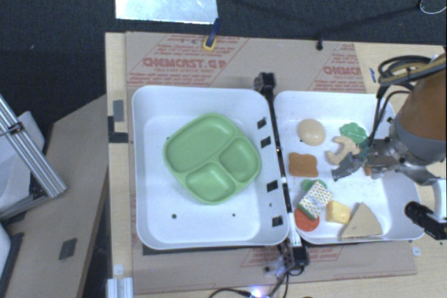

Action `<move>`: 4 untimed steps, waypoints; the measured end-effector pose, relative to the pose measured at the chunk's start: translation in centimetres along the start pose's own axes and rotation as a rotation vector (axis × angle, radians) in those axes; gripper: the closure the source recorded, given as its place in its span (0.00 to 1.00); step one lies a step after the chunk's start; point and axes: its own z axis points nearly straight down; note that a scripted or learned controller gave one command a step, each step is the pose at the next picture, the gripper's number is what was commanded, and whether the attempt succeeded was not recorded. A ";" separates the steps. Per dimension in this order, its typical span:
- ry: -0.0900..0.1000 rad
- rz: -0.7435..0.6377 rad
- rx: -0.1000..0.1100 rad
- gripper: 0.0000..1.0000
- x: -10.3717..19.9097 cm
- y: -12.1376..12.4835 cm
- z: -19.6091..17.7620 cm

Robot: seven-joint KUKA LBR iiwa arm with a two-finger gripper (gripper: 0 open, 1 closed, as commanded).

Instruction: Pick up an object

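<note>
Arm reaching in from right, gripper (347, 165) hanging low over right bin (391, 108). Jaws standing apart, nothing between them. Fingertips sitting just beside tan curled piece (342, 147), near brown square piece (303, 164). Round beige piece (311, 131) and green leafy piece (353, 130) lying further back. Checkered packet (316, 197), yellow cube (338, 211), tan wedge (362, 221), red disc (306, 220) lying at near edge. Left bin (150, 150) holding green divided plate (211, 158).
</note>
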 end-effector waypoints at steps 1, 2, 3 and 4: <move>-0.002 -0.003 -0.012 0.00 0.0 0.3 -0.5; -0.001 -0.001 -0.009 0.00 0.3 -0.6 4.3; 0.000 0.001 -0.012 0.00 -0.3 -0.6 10.2; 0.005 -0.004 -0.014 0.00 -0.2 -0.3 11.6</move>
